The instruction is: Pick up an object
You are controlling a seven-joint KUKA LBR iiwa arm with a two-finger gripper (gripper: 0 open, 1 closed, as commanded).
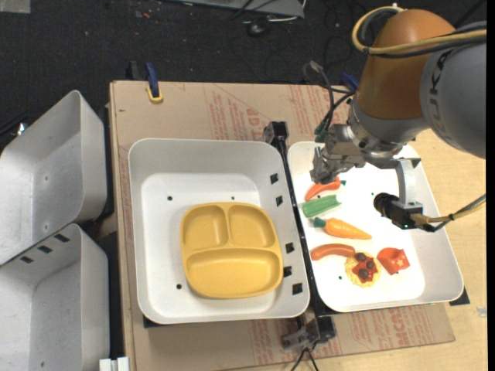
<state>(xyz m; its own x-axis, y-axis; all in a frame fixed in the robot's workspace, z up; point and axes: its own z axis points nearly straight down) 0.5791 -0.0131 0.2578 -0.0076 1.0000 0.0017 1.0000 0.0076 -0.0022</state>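
The step in hand looks like the approach: the tool (329, 170) hangs low over the far left of the right bin (433, 284), just above a small orange-red chilli (322, 188). Whether it is wide or narrow I cannot tell. The chilli lies flat, slim and curved, beside a green pod (320, 205). Next calls for a straight descent and closing across its narrow width.
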